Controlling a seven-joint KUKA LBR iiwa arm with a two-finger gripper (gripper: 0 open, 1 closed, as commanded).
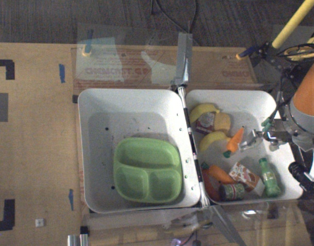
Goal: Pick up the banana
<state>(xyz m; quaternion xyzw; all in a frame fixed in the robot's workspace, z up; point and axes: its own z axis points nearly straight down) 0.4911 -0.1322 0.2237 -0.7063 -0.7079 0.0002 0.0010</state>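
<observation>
Your left bin (95,152) carries a green divided plate (147,169). In the right bin (259,100), the banana (202,109) lies at 10 o'clock, a carrot (234,141) and bottle (269,177) nearby. Your pincer (256,137) hovers centrally; you cannot tell its opening.

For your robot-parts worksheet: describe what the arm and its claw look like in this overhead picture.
The arm enters from the right, grey with an orange band. Its wrist is metallic silver with small teal-green fittings and dark cables nearby. The claw is slim, grey metal, over the right bin.
</observation>
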